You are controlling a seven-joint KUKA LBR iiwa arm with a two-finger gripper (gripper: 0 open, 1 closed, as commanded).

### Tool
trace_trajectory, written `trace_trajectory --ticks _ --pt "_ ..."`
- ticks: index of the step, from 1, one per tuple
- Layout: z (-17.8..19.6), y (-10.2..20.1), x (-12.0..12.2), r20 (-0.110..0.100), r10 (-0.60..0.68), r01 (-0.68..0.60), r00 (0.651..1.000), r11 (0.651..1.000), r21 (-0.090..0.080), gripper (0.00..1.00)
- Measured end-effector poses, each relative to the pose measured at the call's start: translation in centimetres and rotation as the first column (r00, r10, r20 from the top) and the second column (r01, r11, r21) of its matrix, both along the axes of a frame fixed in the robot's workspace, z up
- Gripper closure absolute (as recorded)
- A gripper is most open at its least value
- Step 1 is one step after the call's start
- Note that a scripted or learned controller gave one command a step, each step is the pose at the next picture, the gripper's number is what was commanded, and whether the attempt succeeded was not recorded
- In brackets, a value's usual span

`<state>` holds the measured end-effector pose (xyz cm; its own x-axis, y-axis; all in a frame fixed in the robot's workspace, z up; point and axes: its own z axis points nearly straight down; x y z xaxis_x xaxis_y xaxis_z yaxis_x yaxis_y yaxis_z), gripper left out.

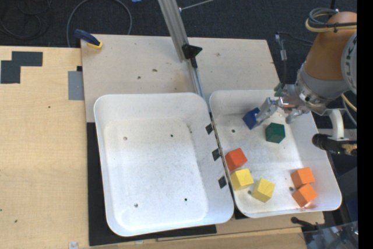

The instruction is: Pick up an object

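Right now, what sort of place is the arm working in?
Most likely a robotics lab test bench: two shallow white bins side by side on a plywood board, coloured blocks such as the green block as practice objects, loose cables on the dark floor.

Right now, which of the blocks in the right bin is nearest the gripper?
The blue block, right beside the gripper at the bin's far side. The green block is slightly lower; the orange and yellow ones lie along the near side.

Seven blocks point(275, 133) in right bin point(326, 198); left bin point(116, 105) beside.
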<state>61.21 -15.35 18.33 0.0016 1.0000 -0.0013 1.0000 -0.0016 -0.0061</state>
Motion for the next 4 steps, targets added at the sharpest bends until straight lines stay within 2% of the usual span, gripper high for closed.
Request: trace_trajectory --ticks 1,2,3,4 --pt "-6.0 -5.1 2.9 0.020 0.002 -0.002 1.000 1.000 -0.005 0.00" --pt "-5.0 -5.0 2.9 0.019 0.004 -0.004 1.000 1.000 -0.005 1.00" --pt "-5.2 -5.0 2.9 0.016 0.006 -0.006 1.000 1.000 -0.004 0.00" --pt "-3.1 -2.3 4.6 0.008 0.004 -0.004 1.000 1.000 0.001 0.00"
